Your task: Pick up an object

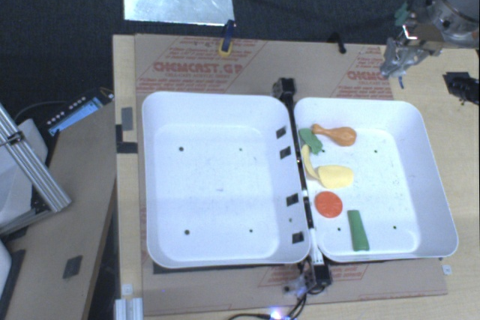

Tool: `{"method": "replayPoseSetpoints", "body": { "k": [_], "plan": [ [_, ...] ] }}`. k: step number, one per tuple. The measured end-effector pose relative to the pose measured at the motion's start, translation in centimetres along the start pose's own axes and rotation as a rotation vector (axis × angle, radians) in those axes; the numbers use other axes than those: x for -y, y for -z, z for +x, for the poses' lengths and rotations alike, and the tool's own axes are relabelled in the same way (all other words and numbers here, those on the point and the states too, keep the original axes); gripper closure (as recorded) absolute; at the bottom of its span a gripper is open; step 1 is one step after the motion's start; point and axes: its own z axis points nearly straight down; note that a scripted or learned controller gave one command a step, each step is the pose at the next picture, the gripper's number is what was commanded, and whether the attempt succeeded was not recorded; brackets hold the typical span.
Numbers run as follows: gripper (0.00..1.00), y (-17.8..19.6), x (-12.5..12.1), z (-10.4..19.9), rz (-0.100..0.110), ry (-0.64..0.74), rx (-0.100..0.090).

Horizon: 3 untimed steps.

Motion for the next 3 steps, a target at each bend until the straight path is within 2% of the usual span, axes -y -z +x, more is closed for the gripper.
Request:
{"method": "replayPoseSetpoints", "body": {
  "k": [1,2,3],
  "plan": [
    [1.0,-9.3,-0.5,4.6,-0.009,0.003,0.001],
    [1.0,6.2,-2.5,6.2,-0.036,0.003,0.005],
    [1.0,-13.1,-2.9,8.8,-0.001,0.001,0.002]
  ]
}}
